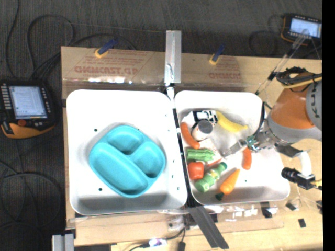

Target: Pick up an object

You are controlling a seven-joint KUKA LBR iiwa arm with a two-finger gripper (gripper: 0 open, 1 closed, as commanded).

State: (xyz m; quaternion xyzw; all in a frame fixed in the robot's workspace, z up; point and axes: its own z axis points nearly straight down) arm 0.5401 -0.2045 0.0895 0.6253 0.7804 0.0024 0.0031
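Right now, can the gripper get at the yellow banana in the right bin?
Probably yes. The gripper sits low in the right bin, just below the yellow banana, which lies on top with nothing covering it. The black and white item beside it could crowd a grasp.

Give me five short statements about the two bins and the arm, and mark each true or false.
1. The teal divided plate lies in the left bin. True.
2. The banana lies in the left bin. False: it lies in the right bin, near its far side.
3. The arm enters from the view's right. True.
4. The plate holds a carrot. False: the carrot lies in the right bin.
5. The gripper is over the right bin. True.
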